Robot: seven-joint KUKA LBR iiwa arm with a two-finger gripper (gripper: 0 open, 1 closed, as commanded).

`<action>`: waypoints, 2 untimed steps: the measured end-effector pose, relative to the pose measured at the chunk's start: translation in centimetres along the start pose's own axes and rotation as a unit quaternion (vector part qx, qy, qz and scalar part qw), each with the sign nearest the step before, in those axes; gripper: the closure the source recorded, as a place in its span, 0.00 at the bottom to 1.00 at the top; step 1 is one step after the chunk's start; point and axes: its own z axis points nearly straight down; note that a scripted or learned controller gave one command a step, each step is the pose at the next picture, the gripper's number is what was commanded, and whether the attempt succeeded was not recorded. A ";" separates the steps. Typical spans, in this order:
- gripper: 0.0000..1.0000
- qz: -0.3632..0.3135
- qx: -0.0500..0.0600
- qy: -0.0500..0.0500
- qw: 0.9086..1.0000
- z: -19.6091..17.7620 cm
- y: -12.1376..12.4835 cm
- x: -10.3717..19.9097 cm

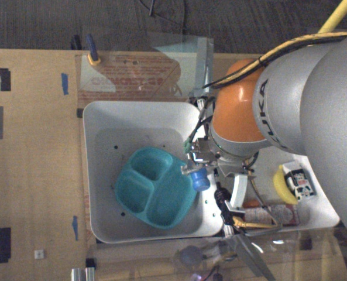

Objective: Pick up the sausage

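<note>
one arm (290,98) (grey, orange), teal tray (155,187)

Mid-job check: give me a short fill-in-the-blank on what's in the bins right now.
1. The divided plate in the left bin is coloured ____.
2. The plate has ____ compartments.
3. The band above the arm's wrist is ____.
4. The yellow object lies in the ____ bin.

Missing words: teal; three; orange; right

Even, fairly bright overhead light, soft shadows inside the white bin (103,127), slightly blurry and grainy overall.
</note>
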 end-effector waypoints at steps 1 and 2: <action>1.00 0.282 0.001 -0.001 0.960 0.0 2.2 -0.9; 1.00 0.532 -0.004 0.011 0.847 6.6 5.4 4.6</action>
